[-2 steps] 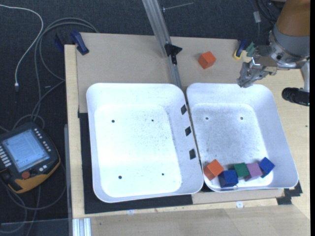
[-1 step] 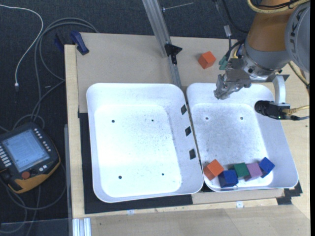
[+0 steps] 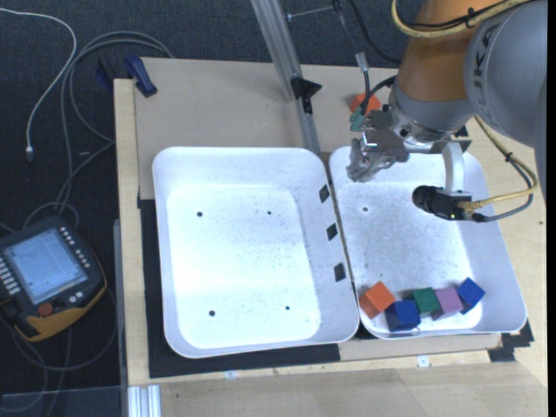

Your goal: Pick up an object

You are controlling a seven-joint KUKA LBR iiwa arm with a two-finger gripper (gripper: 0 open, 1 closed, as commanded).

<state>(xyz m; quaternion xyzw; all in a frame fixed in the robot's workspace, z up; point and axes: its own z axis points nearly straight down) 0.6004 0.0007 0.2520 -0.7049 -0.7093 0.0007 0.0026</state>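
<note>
Claw [image 3: 363,168] hangs over the right bin's [image 3: 495,259] far corner, its opening impossible to judge, nothing visibly held.

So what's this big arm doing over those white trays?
It is set to pick up an object. Its hand hangs over the far end of the right tray, with nothing seen between its fingers. The blocks lie in a row at that tray's near edge: orange, dark blue, green, lilac and blue. None has been lifted yet.
</note>
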